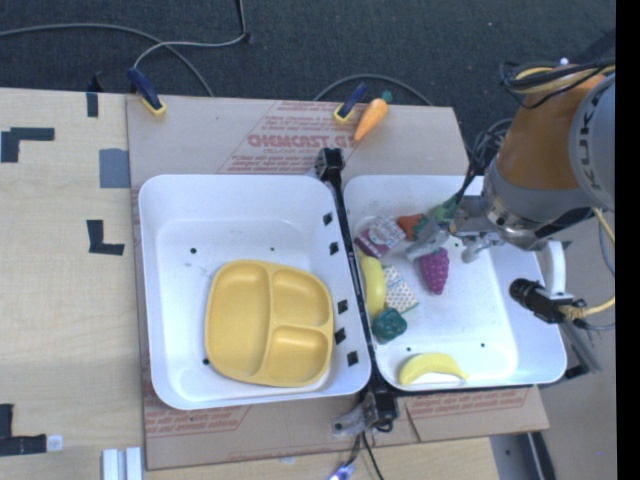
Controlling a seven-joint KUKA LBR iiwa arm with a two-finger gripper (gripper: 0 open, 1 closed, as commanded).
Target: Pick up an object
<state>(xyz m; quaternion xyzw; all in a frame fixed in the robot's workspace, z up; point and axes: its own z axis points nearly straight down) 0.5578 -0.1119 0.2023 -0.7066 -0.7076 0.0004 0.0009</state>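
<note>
Purple grape bunch (434, 270) lies in right bin (500, 363) just below gripper (447, 230), whose fingers I cannot tell if apart or together, so the grab may slip bc toys nearby, e.g. yellow banana (373, 284), crowd it.

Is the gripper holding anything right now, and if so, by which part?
Cannot be told. The gripper sits low in the right white bin beside the purple grape bunch, but no object is visibly between its fingers.

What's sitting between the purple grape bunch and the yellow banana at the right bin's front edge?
Bare white bin floor. In the camera view nothing lies between the purple grape bunch and the yellow banana; the teal toy sits off to the left.
</note>
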